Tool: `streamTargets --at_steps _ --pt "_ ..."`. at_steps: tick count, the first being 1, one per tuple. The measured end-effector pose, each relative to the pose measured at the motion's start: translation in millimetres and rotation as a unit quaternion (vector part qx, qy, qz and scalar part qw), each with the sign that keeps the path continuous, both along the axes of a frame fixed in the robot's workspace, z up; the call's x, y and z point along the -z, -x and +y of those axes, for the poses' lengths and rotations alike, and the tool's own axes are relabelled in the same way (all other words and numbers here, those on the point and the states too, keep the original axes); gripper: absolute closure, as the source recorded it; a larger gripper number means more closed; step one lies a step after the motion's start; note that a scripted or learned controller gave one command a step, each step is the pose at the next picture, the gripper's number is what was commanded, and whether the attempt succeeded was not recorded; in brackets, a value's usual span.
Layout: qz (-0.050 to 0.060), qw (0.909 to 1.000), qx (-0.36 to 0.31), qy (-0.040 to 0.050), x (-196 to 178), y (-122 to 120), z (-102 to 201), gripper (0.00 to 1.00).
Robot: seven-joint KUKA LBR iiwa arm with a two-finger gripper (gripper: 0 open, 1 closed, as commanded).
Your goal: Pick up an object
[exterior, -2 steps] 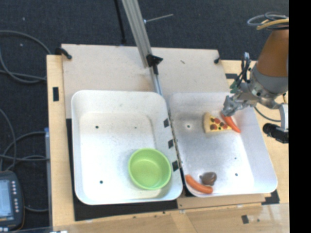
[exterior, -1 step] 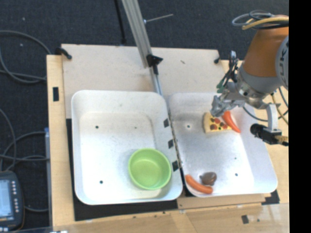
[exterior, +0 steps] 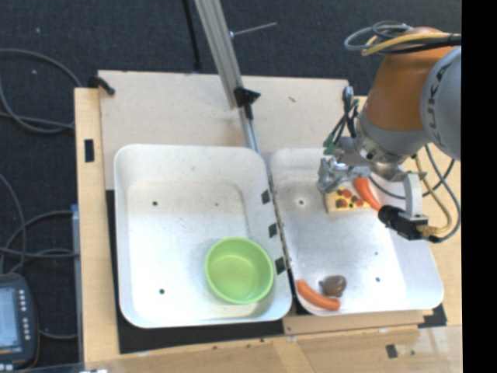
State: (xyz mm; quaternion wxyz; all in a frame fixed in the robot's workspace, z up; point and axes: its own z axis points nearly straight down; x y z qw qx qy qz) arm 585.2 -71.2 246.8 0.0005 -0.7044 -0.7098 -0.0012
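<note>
My gripper [exterior: 335, 176] hangs low over the back of the right bin [exterior: 373, 247], below the orange wrist band. Right beside it, to the right, lie a yellowish pizza-slice toy [exterior: 347, 201] with red dots and an orange carrot-like piece [exterior: 368, 193]; the gripper's tip is at their upper left edge. At the bin's front left sit an orange sausage-shaped toy [exterior: 318, 295] and a small brown lump [exterior: 334, 285] on a white plate [exterior: 309, 305]. A green bowl [exterior: 238, 270] stands in the left bin [exterior: 171, 208] at its front right.
A slanted aluminium post [exterior: 221, 45] rises from the bench behind the bins. A black cable and connector [exterior: 404, 221] hang from the arm over the right bin's right side. Cables lie on the dark floor to the left.
</note>
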Motion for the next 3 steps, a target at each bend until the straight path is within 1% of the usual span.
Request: streamTargets --at_steps 1,2,3 --pt "0.0 1.0 0.0 0.0001 2 -3 56 1.0" --pt "0.001 1.0 0.0 -0.0002 -3 5 99 1.0" --pt "0.002 1.0 -0.001 -0.0006 -9 19 155 1.0"
